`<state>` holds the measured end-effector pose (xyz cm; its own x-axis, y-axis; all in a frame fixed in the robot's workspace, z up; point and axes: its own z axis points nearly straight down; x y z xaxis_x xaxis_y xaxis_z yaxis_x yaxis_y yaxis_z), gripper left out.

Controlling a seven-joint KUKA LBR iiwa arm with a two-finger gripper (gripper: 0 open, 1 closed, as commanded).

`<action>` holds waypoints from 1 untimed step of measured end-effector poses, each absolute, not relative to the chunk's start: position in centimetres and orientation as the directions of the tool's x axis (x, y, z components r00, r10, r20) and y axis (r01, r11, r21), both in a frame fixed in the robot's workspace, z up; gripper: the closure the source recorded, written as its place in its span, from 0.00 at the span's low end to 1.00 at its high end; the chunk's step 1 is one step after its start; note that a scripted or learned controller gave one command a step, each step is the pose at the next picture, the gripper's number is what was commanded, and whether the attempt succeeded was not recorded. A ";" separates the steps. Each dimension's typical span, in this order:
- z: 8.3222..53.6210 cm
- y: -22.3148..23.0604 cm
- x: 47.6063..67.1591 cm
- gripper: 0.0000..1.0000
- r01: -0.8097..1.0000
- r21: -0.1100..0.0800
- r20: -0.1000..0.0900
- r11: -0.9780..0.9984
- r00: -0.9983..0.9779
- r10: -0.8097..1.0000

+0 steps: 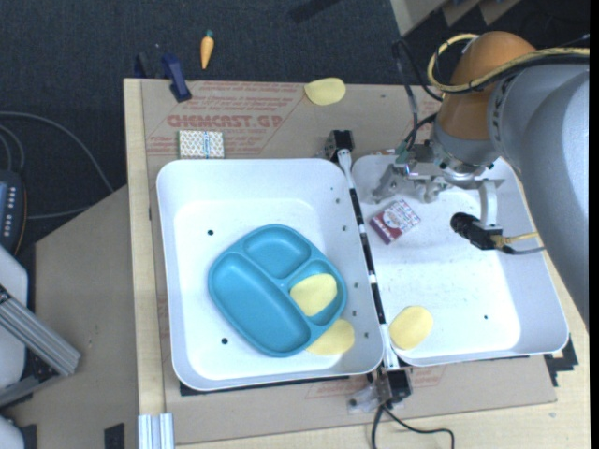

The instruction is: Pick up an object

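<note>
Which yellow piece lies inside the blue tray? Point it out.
The yellow piece in the blue tray's right-hand compartment. Another lies against the tray's outer edge, one sits in the right bin, one on the bench beyond.

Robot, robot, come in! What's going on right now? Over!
Gripper low in right bin, above red-and-white packet. Nothing seen between fingers. Yellow piece near front rim. Over.

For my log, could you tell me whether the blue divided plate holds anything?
Yes: the blue divided plastic plate holds one pale yellow piece in a compartment.
</note>
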<state>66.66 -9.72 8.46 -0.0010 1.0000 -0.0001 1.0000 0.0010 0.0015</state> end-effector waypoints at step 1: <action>8.5 -9.8 63.8 0.00 1.000 -0.001 0.001 0.000 0.000 1.000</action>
